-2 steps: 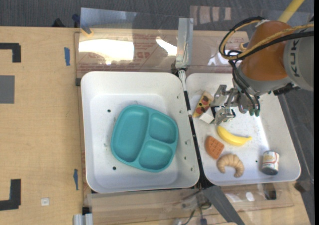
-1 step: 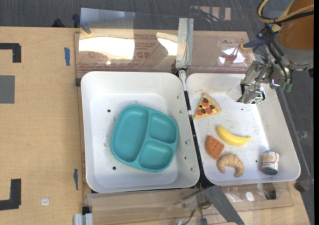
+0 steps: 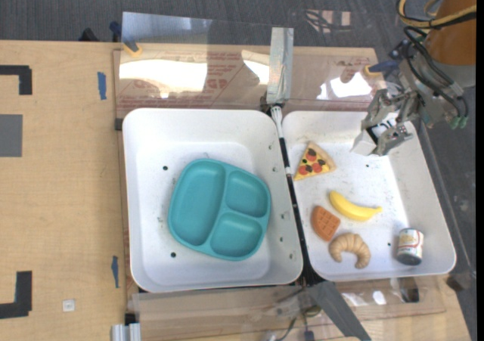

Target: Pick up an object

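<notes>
On the left side of the bench, the left bin [image 3: 144, 135] carries a teal divided plate [image 3: 219, 209] lying flat near its middle, well apart from anything the arm needs. Across the divider, the right bin [image 3: 435, 215] has the loose pieces: a pizza slice [image 3: 313, 161] close to the divider, a waffle piece [image 3: 325, 222] below it, a banana [image 3: 353, 207] just beside that, a croissant [image 3: 351, 247] toward the near wall, and a small can [image 3: 409, 246] lying in the near right corner. The gripper [image 3: 386, 131] hangs over the far right part of this bin, above bare floor, with nothing between its fingers; whether they stand apart or closed I cannot tell from this slant. For a good pick, the banana looks the fairest target: it lies clear in the middle, so the arm should centre over it, turn the fingers across its narrow width, and descend straight. The croissant and waffle piece sit close together, and fingers could nudge either.
</notes>
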{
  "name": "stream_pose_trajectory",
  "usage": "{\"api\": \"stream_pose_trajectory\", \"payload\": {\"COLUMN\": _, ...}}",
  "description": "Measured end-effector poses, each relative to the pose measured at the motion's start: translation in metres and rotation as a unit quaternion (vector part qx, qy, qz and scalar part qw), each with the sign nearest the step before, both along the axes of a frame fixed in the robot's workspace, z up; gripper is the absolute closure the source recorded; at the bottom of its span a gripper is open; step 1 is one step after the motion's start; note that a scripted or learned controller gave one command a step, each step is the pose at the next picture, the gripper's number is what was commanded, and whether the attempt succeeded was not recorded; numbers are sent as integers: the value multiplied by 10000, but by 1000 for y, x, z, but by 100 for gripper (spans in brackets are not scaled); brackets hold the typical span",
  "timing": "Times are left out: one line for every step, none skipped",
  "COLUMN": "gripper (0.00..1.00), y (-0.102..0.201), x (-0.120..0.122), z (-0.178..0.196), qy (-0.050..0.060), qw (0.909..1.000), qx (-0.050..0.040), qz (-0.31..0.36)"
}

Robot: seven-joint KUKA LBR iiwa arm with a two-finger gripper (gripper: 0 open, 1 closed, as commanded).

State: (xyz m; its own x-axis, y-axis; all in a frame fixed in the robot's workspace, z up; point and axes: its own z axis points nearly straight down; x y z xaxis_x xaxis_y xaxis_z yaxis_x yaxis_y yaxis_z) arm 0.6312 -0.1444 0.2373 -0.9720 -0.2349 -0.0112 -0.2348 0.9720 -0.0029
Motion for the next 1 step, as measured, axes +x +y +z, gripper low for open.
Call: {"api": "stream_pose_trajectory", "payload": {"gripper": 100, "y": -65, "x": -26, "z": 35, "qy": 5, "qw": 9815, "qx": -28, "qz": 1914}}
